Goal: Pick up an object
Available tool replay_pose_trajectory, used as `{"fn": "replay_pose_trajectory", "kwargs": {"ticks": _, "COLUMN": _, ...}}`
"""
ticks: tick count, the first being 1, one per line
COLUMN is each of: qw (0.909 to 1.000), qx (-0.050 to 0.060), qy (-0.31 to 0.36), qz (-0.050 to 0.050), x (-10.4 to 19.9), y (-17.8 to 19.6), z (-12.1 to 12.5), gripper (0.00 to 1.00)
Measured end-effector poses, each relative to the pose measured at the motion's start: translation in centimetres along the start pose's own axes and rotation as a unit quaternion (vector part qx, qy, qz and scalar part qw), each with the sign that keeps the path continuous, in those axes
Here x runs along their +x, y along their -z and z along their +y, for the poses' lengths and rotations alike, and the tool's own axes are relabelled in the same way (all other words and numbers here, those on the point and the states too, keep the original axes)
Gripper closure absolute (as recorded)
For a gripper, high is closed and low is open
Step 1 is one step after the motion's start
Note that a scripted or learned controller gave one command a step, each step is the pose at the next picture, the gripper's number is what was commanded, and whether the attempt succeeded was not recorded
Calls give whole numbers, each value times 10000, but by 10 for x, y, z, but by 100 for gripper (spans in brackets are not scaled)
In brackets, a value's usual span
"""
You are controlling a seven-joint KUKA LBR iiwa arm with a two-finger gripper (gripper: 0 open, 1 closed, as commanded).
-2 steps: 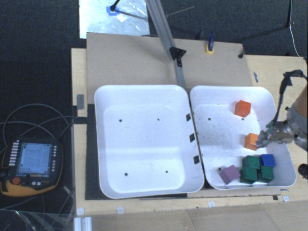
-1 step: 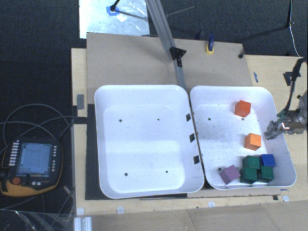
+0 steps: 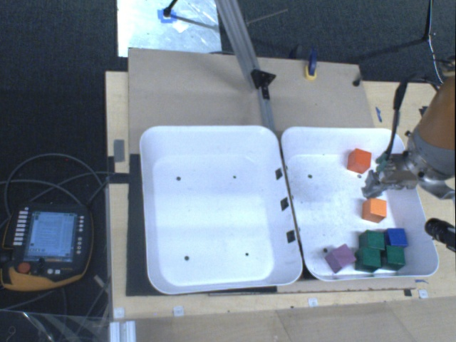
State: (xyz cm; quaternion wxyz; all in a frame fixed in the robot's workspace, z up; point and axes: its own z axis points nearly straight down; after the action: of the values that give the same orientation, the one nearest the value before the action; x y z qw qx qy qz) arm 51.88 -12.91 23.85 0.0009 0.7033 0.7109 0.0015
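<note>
Gripper [image 3: 375,184] hovers just above orange cube [image 3: 374,209]; no legible writing.

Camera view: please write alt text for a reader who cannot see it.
The arm's tool hangs low in the right bin, between two orange cubes. Green blocks, a blue cube and a purple block cluster at that bin's near corner. A teach pendant lies left of the bench.

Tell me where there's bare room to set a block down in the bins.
The left bin has a wide bare floor. In the right bin, the left half is free, between the divider and the orange blocks. It is crowded at the near right corner: green blocks, blue block, purple block, with the gripper just above.
</note>
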Motion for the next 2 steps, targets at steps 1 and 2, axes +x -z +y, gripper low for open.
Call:
{"fn": "replay_pose_trajectory", "kwargs": {"ticks": 1, "qw": 10000, "qx": 0, "qy": -3, "qz": 1, "x": 44, "y": -10, "z": 29, "gripper": 100}}
{"fn": "replay_pose_trajectory", "kwargs": {"ticks": 2, "qw": 10000, "qx": 3, "qy": -4, "qz": 3, "x": 90, "y": -13, "z": 44, "gripper": 100}}
